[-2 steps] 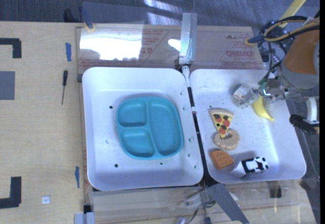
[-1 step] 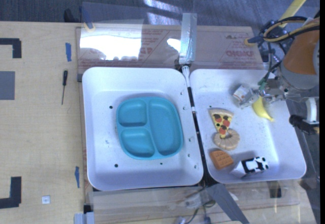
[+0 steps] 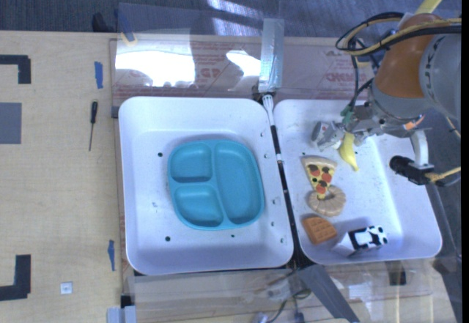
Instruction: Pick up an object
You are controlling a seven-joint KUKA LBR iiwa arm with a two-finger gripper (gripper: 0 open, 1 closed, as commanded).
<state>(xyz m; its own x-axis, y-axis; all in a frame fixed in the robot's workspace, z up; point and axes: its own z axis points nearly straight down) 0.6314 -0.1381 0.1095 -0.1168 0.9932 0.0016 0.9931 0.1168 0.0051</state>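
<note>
Camera view shows you the gripper [image 3: 350, 126] low in the right bin's [image 3: 410, 241] far part, fingers' opening not discernible, with the banana [image 3: 349, 152] just beside it on the near side, long axis running near-far.

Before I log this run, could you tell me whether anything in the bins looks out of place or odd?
Nothing stands out. The blue divided plate lies flat in the left bin; the pizza slice, banana, cookie and other toys lie loosely scattered in the right bin.
</note>
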